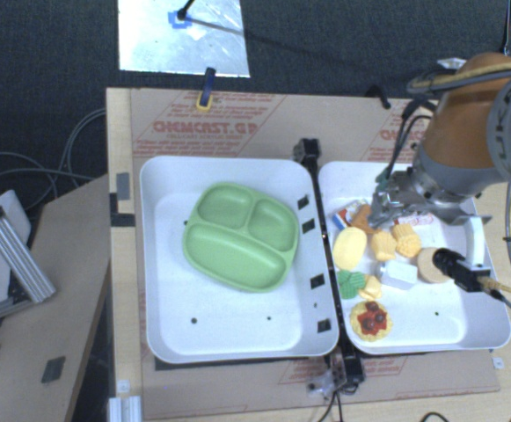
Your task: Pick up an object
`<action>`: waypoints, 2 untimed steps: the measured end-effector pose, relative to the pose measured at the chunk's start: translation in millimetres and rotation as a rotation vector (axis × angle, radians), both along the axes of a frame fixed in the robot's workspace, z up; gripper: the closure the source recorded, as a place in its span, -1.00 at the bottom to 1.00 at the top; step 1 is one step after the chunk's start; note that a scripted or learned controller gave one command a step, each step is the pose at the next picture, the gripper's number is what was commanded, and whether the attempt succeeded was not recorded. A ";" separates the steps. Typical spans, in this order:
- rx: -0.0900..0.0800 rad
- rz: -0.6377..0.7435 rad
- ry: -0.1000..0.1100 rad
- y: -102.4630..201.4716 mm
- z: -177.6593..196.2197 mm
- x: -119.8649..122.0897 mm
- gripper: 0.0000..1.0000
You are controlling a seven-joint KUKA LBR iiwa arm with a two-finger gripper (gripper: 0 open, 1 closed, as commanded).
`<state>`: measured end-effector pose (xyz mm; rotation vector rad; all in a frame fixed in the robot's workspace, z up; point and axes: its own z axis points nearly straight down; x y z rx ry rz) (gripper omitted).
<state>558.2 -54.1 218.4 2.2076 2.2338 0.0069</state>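
Bench [193, 117] under two white bins [167, 323].

Grey arm with orange band reaching in from right, gripper [385, 211] angled downward

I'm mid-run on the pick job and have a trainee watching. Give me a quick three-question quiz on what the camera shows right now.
1. True or false: the green divided plate lies in the left bin.
2. Which bin is the hand over? A) left bin B) right bin C) neither
3. Fill in: the small tart with the red topping sits near the right bin's ____ edge, closest to the camera.

Key
1. True; it lies alone there, with the toy food all in the other bin.
2. B; the hand is low over the pile of toy food, by the yellow lemon.
3. Front.
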 end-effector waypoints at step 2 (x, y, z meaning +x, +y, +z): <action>0.000 -0.002 0.000 116.7 -0.4 41.8 1.00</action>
